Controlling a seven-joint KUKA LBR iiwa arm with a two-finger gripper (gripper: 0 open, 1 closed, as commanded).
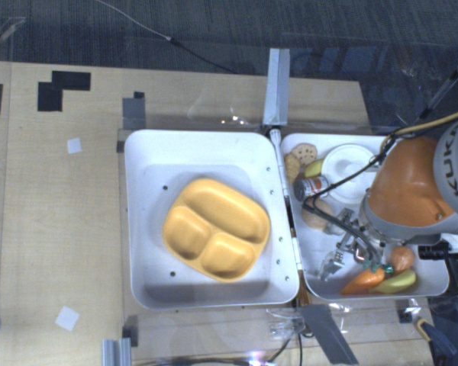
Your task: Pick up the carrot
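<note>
The right bin (435,287) is the landmark here: the arm's orange band (408,181) hangs over its middle, and below that the gripper (337,264) reaches down toward its near-left part. The carrot (364,281) lies along the bin's near wall, just right of the gripper and slightly nearer the wall, its long axis running roughly left-right with a slight tilt. A yellow-green piece (398,282) lies against its right end. Whether the jaws are parted or closed cannot be told; nothing is visibly held.
</note>
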